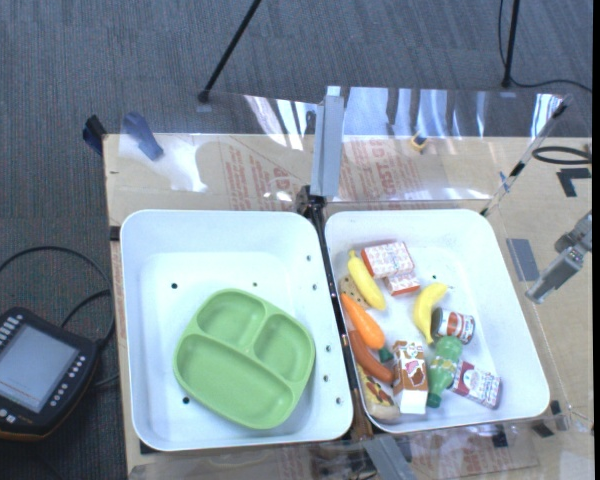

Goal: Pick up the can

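Gripper (546, 282) at far right, over bare bench just outside the right bin (500, 258); seen as a grey slanted piece, tip pointing down-left toward the bin's right wall. Open or shut: cannot tell at this angle and size. Nothing seen held.

Can (454, 325) in the right bin, right of centre, lying on its side. Well apart from the gripper, to its left and lower in view, with the bin wall between them. Red label, silvery end facing right.

Around the can:
- yellow banana (427, 308) touching or just beside it on the left
- green toy vegetable (444, 361) just below
- red packet (478, 384) lower right, near the bin's front corner
- small carton (411, 376) lower left, brown and white
- second banana (365, 280), carrot (362, 319) and sausage (372, 361) lined along the bin's left side
- two red-and-white boxes (388, 259) toward the back

Left bin (155, 258): green divided plate (245, 358), three compartments, set slantwise.

Writing: can label too small to read, only red with a pale patch. Boxes, carton and packet carry print, none legible. Red lettering on the cardboard (250, 173) behind the bins, under clear sheeting, not readable.

Teach pendant (28, 371) on the carpet at far left, screen lit pale.
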Motion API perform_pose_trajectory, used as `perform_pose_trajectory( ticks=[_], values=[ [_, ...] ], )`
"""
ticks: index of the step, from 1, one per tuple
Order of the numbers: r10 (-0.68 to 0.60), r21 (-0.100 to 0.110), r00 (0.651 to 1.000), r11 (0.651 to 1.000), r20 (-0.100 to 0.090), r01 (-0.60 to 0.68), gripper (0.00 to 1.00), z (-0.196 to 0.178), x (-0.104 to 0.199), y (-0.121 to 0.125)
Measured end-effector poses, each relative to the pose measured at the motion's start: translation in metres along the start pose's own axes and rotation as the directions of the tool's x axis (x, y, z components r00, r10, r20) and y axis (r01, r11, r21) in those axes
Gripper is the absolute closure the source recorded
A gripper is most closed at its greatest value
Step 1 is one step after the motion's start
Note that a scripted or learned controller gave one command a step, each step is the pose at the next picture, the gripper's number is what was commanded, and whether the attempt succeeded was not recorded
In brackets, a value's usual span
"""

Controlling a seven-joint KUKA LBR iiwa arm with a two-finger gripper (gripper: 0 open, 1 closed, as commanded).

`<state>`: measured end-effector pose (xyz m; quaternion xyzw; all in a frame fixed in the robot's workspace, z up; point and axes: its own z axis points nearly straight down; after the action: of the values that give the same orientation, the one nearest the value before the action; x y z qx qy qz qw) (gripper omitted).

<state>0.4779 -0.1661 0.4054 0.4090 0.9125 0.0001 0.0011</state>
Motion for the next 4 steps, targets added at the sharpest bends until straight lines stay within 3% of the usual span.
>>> perform_pose_trajectory(
  ticks=[1, 3, 4],
  values=[
    [0.278, 0.0, 0.961, 0.961, 0.0, -0.278, 0.0, -0.032, 0.054, 0.048],
    [0.279, 0.0, 0.96, 0.96, 0.0, -0.279, 0.0, -0.032, 0.054, 0.048],
    [0.094, 0.001, 0.996, 0.996, 0.0, -0.094, 0.0, -0.032, 0.036, 0.032]
  ],
)
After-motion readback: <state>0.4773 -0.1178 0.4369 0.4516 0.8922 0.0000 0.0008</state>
